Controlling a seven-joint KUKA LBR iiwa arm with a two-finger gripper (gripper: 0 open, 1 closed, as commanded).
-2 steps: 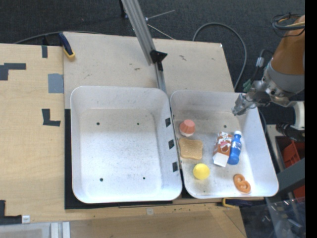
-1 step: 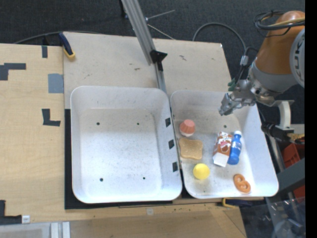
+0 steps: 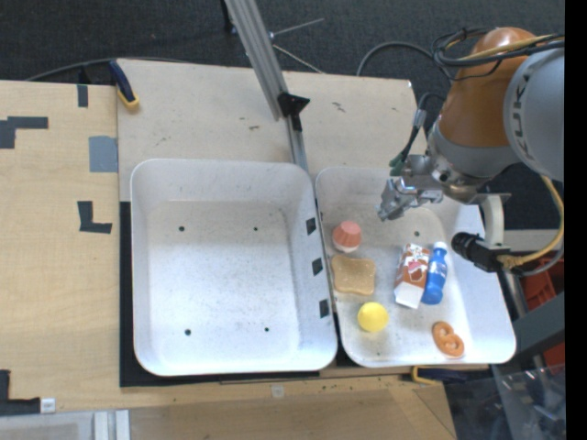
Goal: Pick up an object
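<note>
The gripper (image 3: 393, 202) hangs over the right bin (image 3: 477, 333), up and right of the pink-topped cup (image 3: 347, 236); whether it is released or clenched, I cannot tell. Below the cup lies the toast slice (image 3: 354, 275), then the yellow ball (image 3: 372, 316); a carton (image 3: 413, 276) and blue bottle (image 3: 436, 273) lie right of it

Arm (image 3: 514, 90) cut off — right edge.

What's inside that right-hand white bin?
The right bin holds a pink-topped piece, toast slice, yellow ball, small carton, blue bottle and orange pretzel. The arm covers its far corner.
</note>
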